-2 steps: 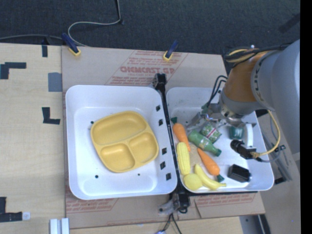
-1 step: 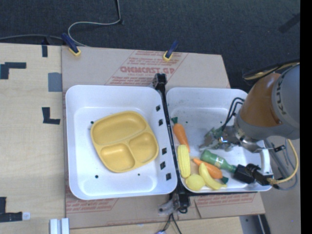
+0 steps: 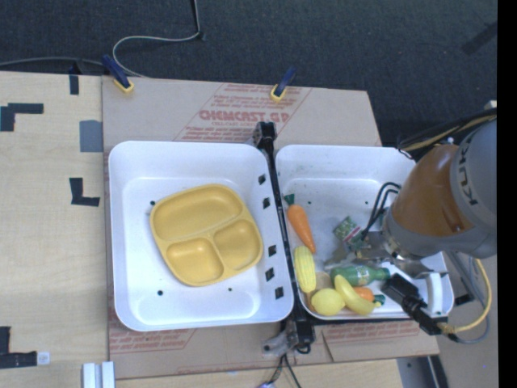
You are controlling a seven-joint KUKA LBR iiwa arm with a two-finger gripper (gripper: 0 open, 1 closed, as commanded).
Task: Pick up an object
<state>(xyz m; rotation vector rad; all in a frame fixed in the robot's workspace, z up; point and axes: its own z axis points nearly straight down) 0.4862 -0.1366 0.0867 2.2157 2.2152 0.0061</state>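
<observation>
Left bin [image 3: 121,217]: one yellow divided tray [image 3: 206,233], three compartments, lying flat near the bin's centre, angled to the walls.

Right bin [image 3: 339,168]: toy food crowded into its near-left corner. Orange carrot [image 3: 301,226] by the left wall, pointing toward the near edge. Yellow corn cob [image 3: 304,268] just below it, close to the same wall. Lemon [image 3: 327,301] against the near wall. Banana [image 3: 354,295] touching the lemon. Green bottle [image 3: 361,276] lying on its side above the banana. A small green patterned item [image 3: 348,229] sits apart toward the bin's middle; type unclear.

Arm: wrist with orange band [image 3: 428,196] reaches over the right bin's right edge. Gripper [image 3: 365,255] sits low among the pile, beside the green bottle.

Gripper state: cannot tell. Nothing visibly sits in it, so no object counts as held.

Risks, as judged: the pieces touch one another, so a closing grasp may catch two, or nudge the rounded lemon or bottle aside and close on nothing. The near wall leaves little room.

Hidden: the bin's right side and far-right corner lie under the arm. A small orange piece [image 3: 366,293] beside the banana is too obscured to name.
</observation>
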